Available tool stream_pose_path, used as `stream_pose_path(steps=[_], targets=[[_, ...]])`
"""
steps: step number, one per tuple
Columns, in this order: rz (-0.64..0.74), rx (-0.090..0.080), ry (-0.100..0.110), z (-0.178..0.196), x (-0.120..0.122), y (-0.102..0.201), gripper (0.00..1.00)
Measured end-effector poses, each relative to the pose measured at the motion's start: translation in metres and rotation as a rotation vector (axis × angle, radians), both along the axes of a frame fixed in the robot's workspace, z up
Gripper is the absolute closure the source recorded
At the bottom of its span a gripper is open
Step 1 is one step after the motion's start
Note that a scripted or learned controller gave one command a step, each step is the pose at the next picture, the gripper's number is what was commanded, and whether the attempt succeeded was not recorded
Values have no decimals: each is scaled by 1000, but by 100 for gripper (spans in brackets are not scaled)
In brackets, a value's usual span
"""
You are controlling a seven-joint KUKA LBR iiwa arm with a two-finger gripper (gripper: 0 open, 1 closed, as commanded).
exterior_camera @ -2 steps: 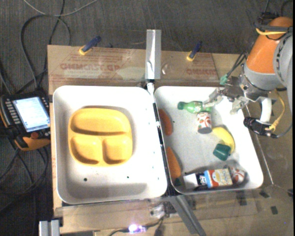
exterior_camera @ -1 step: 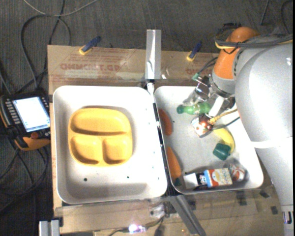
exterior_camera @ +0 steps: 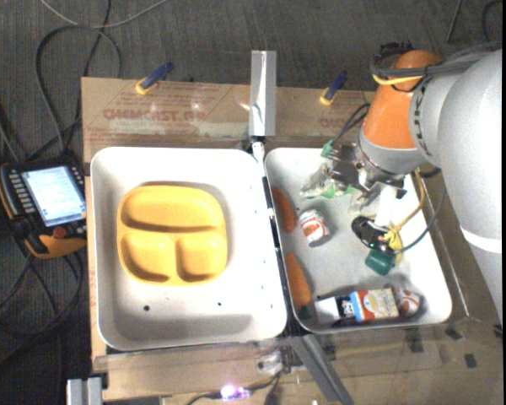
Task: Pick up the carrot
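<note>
Arm (exterior_camera: 455, 116): reached in from the right, orange band above the wrist, wrist bent down over the far part of the right bin (exterior_camera: 443, 268).
Hand (exterior_camera: 341, 180): hung low over the far left area of the right bin, green-tipped parts visible; opening could not be told; nothing seen between the fingers.
Carrot (exterior_camera: 298, 278): lay along the left wall of the right bin, near the front, well apart from the hand.
Small can (exterior_camera: 313, 225): lay just beside the hand, toward the front.
Bottle (exterior_camera: 373, 305): lay along the front wall of the right bin.
Left bin (exterior_camera: 110, 310): held a yellow divided tray (exterior_camera: 174, 233).
Tabletop (exterior_camera: 101, 108): carried both bins side by side.
</note>
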State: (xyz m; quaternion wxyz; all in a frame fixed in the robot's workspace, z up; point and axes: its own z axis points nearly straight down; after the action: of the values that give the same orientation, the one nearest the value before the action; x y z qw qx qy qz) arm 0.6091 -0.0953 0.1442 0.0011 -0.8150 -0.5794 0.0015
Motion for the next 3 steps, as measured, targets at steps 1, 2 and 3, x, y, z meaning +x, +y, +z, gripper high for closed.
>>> stream_pose_path(steps=[1,2,3], targets=[[-61,1,0,-40,-64,-8,0],[-107,-3,12,-56,48,-28,0],[-561,-6,2,-8,58,-24,0]])
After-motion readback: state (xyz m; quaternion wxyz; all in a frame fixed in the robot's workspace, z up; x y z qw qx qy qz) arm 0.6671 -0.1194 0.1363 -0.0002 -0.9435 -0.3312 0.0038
